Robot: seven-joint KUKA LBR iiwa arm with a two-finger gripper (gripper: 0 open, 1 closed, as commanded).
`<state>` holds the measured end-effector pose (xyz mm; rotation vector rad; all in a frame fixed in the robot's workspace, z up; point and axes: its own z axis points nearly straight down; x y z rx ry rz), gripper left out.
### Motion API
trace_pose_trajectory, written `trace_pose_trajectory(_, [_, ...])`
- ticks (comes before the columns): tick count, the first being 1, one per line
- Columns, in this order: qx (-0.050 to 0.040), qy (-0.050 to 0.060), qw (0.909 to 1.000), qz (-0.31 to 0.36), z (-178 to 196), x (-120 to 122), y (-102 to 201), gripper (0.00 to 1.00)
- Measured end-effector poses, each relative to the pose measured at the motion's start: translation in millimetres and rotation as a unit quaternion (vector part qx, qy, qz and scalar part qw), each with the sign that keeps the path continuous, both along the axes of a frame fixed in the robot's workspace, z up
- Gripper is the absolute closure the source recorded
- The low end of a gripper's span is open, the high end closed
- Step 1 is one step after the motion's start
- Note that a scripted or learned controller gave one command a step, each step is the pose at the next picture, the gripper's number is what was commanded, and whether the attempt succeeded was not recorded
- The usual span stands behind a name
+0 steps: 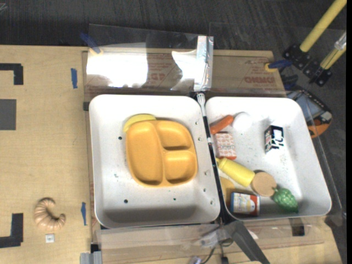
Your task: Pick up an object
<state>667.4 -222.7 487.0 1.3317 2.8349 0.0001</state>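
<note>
In the left bin [104, 147]: yellow tray [160, 152] central, rim margins open | gripper state: cannot tell

I could read little. Red print ran upside down on the cardboard [250, 76] behind the bins, too blurred to spell out. The black carton [273, 138] bore large white marks, and the small packet [225, 145] and the can [244, 203] carried labels I could not read.

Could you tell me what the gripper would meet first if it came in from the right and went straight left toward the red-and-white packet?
Probably the black-and-white box, standing in the right bin between that side and the packet; a high pass might clear it.
</note>
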Motion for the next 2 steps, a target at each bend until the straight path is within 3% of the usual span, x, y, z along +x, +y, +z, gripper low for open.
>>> trace_pose_trajectory(1, [0.0025, 0.005, 0.9908, -0.135, -170.0, -55.9, -0.1, 0.0])
trace_pose_trajectory(2, [0.0028, 0.008, 0.9961, -0.088, -265.8, -135.0, -1.5, 0.0])
